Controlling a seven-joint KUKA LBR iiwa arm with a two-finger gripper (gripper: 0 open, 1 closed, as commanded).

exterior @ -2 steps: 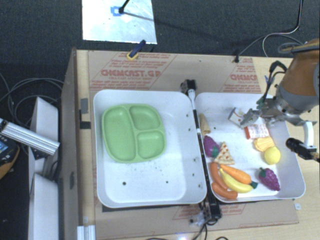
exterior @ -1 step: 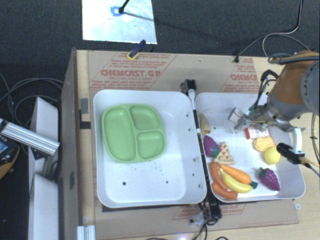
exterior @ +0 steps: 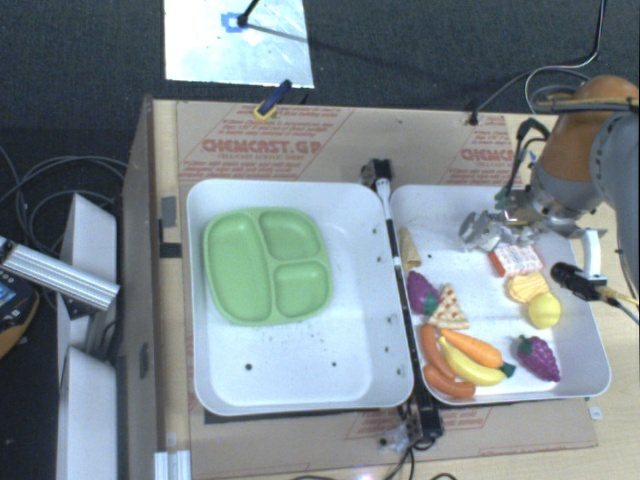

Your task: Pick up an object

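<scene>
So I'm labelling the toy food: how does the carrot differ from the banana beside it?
The carrot is orange with a green tip at its right end; the banana is plain yellow. The carrot looks straight and tapered, the banana curved. The carrot lies above the banana in the view. Both lie slantwise, touching, near the front edge of the right bin, and are of similar length.
</scene>
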